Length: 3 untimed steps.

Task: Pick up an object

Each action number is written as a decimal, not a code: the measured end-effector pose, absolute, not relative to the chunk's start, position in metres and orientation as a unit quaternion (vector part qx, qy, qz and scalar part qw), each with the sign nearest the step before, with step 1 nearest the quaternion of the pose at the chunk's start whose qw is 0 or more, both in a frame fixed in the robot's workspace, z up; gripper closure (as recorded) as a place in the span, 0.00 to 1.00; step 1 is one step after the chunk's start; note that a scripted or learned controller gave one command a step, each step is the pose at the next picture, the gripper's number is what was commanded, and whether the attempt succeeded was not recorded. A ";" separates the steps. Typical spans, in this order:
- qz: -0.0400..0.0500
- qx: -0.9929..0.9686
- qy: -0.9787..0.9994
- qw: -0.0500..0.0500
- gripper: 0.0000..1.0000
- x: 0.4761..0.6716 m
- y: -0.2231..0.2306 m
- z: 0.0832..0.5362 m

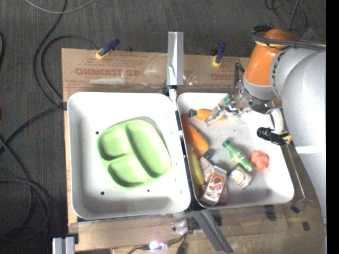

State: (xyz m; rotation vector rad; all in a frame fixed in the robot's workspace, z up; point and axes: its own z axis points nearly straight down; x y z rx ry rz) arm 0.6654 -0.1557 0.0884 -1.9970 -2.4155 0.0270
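In the right bin [275, 192], a small orange vegetable with a green end [201, 113] lies near the far wall. My gripper [220, 113] hangs low over the bin's far part, right beside that vegetable's right end and seemingly touching it. Nothing is lifted off the bin floor. Nearer the front lie a long carrot [195, 138], a yellow banana-like piece [196, 169], a green bottle [236, 155], a pinkish-red fruit [259, 160], a brown carton [214, 186] and a small jar [240, 178].
The left bin [79, 115] holds a green divided plate [134, 151]. A metal post [175, 57] stands behind the ridge between the bins. The grey arm with its orange band [265, 62] covers the right bin's far right corner.
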 end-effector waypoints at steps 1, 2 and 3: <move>0.012 -0.637 -0.771 0.005 1.00 0.664 -0.157 0.097; 0.012 -0.637 -0.771 0.004 0.00 0.664 -0.157 0.098; 0.016 -0.636 -0.771 0.006 1.00 0.663 -0.157 0.105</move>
